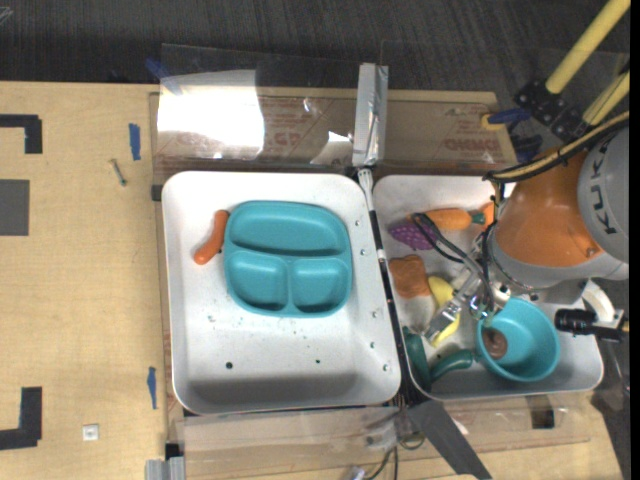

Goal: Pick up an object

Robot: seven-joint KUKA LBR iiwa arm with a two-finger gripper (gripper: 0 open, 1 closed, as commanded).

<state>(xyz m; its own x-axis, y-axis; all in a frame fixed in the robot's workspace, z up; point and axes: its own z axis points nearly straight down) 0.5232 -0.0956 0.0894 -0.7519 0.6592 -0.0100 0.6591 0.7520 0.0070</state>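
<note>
Two shallow white bins sit side by side on the surface. The left bin (190,348) carries a teal divided tray (288,256) lying flat toward its far edge, with an orange sausage-shaped piece (211,237) resting just beside the tray's left rim, tilted on a diagonal. The near half of that bin is bare apart from a few dark specks.

The right bin (585,373) is crowded. Along its far edge lie a purple piece (407,234) and an orange carrot-like piece (450,219), close together. Below them, near the bin's left wall, sit a tan block (408,273) and, touching it on the right, a small yellow piece (440,290). A teal cup (520,340) lies tipped on its side toward the near right corner, its dark inside facing the camera. A dark green item (432,364) rests against the near left corner.

The arm (545,223) comes in from the right, its orange band hanging over the far right part of this bin. The hand (462,308) is down among the objects, between the yellow piece and the teal cup. Whether it is spread or pinching anything cannot be told; cables and clutter hide its tips.
</note>
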